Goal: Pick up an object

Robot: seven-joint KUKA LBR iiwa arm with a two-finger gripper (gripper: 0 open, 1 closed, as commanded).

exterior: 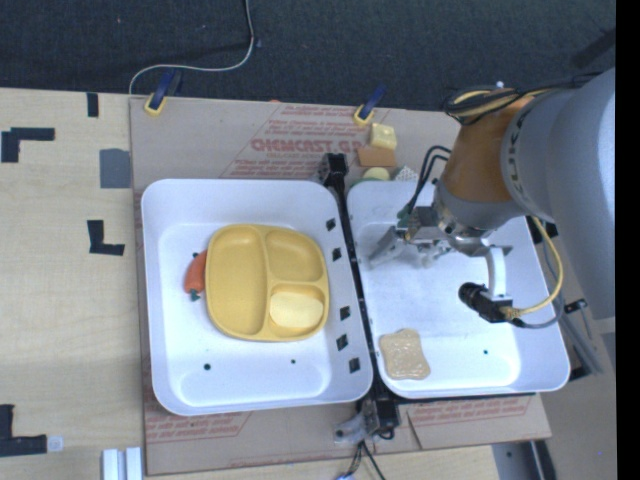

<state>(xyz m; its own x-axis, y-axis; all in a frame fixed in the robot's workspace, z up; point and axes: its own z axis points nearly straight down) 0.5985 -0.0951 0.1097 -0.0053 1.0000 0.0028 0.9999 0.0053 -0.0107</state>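
Camera view from above: the jaws are down low in the right bin, near its upper left corner, and honestly I can't tell whether they're clenched or released (too small and grey on white). Nothing is visibly pinched in there. The grey arm with its orange band comes in from the right. Toward the front of that same bin lies a beige toast-looking piece, well apart from the jaws. The left bin holds a yellow divided plate with an orange thing peeking out at its left edge. Small blocks sit on the counter just behind the bins.
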